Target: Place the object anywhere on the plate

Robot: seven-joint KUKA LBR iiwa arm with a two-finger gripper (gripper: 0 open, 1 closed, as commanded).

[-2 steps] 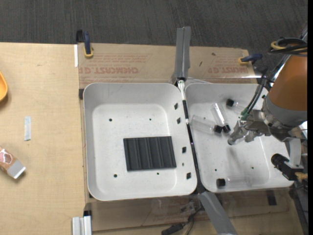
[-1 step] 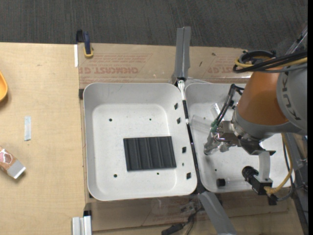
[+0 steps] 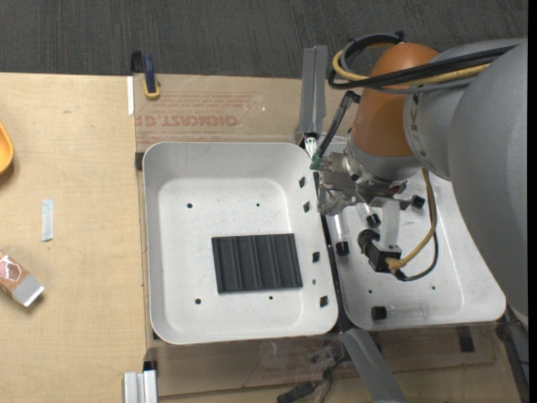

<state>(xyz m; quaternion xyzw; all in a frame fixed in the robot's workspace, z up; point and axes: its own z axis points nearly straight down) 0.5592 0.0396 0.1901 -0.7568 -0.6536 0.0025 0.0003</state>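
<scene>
Operator: State the position of the hand (image 3: 362, 225).

Technician: The hand sits at centre right of the frame, over the right bin (image 3: 470, 296), close to that bin's left wall. The arm (image 3: 470, 116) enters from the right edge and its orange band (image 3: 394, 99) lies directly above the wrist. Finger opening cannot be determined; cables and the wrist body cover the tips. No item is visible in its hold.

Operator: Locate the plate.

Technician: The only candidate is a dark ribbed rectangular plate (image 3: 256, 263), lying flat in the lower middle of the left bin (image 3: 168, 225). Its long axis runs left to right across the frame.

Operator: And the object?

Technician: It cannot be identified with confidence. Small dark pieces lie on the right bin floor near the hand, but they are too small to classify.

Operator: Controlling relation for the coming move?

Technician: The plate lies to the left of the hand and slightly lower in the frame, beyond the wall shared by the two bins. Judged from this, any transfer must cross that wall leftward.
</scene>
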